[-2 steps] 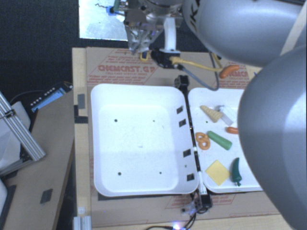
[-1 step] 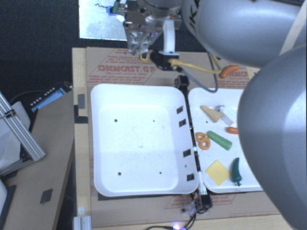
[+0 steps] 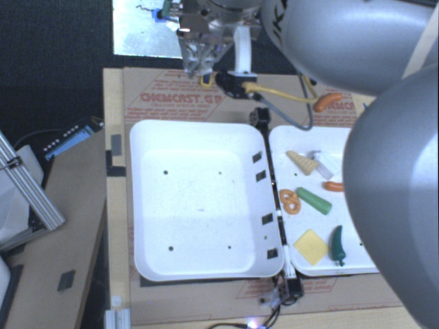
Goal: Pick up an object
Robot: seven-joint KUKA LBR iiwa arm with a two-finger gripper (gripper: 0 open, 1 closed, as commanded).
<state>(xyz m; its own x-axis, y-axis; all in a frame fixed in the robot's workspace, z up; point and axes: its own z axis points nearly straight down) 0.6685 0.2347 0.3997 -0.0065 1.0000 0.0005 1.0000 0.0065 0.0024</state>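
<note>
— Where's the gripper?
— Far side, beyond the left bin; whether it's parted, can't tell.
— The objects?
— Right bin: pretzel, cone, yellow square, green pepper.

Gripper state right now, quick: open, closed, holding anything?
Gripper: cannot be told; it sits above the cardboard behind the left bin.

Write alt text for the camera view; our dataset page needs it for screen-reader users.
A grey robot arm reaches in from the right, its gripper raised beyond the far edge of the left white bin. The right white bin holds small toy foods: a cone, pretzel, yellow slice, green pepper and others.
</note>
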